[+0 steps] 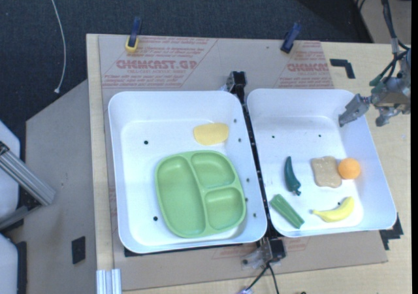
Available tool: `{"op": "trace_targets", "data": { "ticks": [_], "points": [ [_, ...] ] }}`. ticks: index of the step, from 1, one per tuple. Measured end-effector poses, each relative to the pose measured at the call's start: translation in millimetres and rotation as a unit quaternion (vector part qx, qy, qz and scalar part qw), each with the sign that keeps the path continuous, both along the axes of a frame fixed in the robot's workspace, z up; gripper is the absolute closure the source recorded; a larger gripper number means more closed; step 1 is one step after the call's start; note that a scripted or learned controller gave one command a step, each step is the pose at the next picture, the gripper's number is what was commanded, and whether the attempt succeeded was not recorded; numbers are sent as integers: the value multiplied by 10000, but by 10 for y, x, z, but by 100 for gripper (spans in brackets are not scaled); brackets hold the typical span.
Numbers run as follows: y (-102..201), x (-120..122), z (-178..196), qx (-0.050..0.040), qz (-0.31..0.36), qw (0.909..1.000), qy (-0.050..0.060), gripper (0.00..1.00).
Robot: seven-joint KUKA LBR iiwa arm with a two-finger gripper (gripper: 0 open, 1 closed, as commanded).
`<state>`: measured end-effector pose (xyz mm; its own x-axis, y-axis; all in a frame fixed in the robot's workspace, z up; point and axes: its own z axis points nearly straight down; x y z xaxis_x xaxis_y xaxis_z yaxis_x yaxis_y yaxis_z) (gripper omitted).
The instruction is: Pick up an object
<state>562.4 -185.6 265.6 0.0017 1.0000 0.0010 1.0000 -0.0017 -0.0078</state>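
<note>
Gripper is parked over the far right edge of the right bin, nothing between the fingers, and tbh I can't tell if they're spread or closed from here. So imo we're at the approach step, no pick yet. Closest stuff sits below it, toward the near side: orange ball, tan slab touching it, then banana lying roughly left-right, tips curling up. Pepper runs far-to-near, further left. Next move prob needs a drop down and fwd over one of those.
</note>
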Motion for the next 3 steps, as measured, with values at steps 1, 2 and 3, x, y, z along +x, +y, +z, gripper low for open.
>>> {"op": "trace_targets", "data": {
  "ticks": [1, 2, 3],
  "points": [
    [1, 17, 41, -9, 9, 10000, -41, 0],
    [-1, 74, -545, -2, 8, 10000, -30, 0],
    [1, 163, -1117, 4, 10, 10000, -9, 0]
  ]
}}
